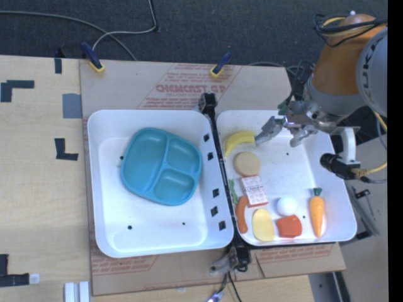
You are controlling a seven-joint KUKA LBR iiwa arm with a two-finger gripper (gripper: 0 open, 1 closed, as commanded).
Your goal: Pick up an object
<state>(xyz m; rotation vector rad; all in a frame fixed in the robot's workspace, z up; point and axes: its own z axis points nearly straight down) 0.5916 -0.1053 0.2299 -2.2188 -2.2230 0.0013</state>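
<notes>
Crowding right bin (327, 168): banana (237, 141) (cookie (247, 163) beside).

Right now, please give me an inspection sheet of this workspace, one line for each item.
Surface: two white bins, left bin and right bin, on a cardboard sheet over a wooden bench.
Job's things: in the right bin, a banana, a round biscuit, a small printed packet, a white egg, two carrots, a yellow piece, a red piece.
Clutter: a blue divided plate in the left bin.
Grippers: gripper open, above the right bin, beside the banana, holding nothing.
Cables: a cable behind the bench.
Surroundings: yellow-blue clamps, black tape marks.
</notes>
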